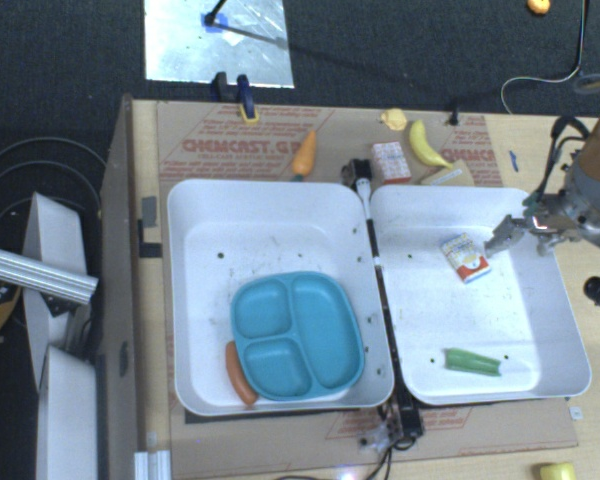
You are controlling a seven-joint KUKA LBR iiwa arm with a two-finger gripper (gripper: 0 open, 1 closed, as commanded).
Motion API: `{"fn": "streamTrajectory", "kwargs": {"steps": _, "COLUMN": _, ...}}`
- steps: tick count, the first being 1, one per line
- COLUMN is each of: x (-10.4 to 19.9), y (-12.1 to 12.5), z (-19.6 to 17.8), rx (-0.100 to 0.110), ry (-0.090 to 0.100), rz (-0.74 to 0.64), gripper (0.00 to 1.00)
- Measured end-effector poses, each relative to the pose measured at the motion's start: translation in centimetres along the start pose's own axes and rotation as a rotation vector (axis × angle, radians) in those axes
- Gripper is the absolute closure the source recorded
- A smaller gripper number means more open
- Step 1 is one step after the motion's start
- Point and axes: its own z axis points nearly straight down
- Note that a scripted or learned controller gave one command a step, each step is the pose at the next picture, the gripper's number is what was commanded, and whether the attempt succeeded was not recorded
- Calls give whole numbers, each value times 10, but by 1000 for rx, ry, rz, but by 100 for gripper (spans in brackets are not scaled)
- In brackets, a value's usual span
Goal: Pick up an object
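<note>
Hand reaches in from right over right bin; small red-and-white box lies in that bin just left of hand, seemingly not gripped; cannot tell hand's grip state; green object near edge; blue tray in left bin.

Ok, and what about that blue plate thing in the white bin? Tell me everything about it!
The blue plate is a light blue tray that looks like plastic, with rounded corners and three sunken sections: two near its upper edge and a larger one below. All three look bare. It lies flat and a bit turned in the near part of the left bin. An orange sausage-shaped toy lies right along its lower left edge, seemingly touching it.
</note>
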Motion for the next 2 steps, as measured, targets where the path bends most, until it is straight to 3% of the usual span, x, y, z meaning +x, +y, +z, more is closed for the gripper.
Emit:
{"fn": "streamTrajectory", "kwargs": {"steps": 1, "x": 10, "y": 9, "z": 58, "rx": 2, "ry": 0, "rz": -2, "gripper": 0}}
{"fn": "streamTrajectory", "kwargs": {"steps": 2, "x": 9, "y": 10, "z": 45, "rx": -1, "ry": 0, "rz": -3, "gripper": 100}}
